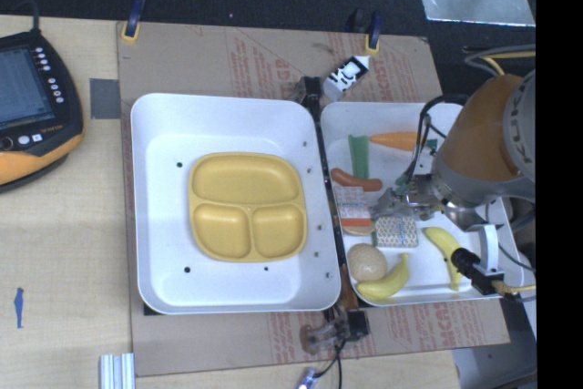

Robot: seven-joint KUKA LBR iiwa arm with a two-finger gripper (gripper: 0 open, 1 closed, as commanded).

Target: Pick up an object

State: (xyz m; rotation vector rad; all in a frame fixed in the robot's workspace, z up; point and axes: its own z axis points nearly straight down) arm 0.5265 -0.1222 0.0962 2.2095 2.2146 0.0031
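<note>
The right bin point(474, 289) holds several toy foods: an orange carrot point(393, 140), a green piece point(359, 156), a brown sausage point(355, 181), a red-and-white striped piece point(354, 212), a pale speckled block point(396, 233), a beige round potato point(367, 261) and two yellow bananas point(383, 281) point(444, 244). My gripper point(406, 199) hangs low over the middle of this bin, just above the speckled block and right of the sausage. The grey arm with its orange band point(481, 141) covers the bin's right side.
The left bin point(155, 196) carries a yellow divided plate point(248, 205). A teach pendant point(32, 105) lies on the bench at far left. Blue-and-yellow clamps point(133, 18) point(372, 30) pin the cardboard's back edge. A black-and-white tag point(346, 74) lies behind the bins.
</note>
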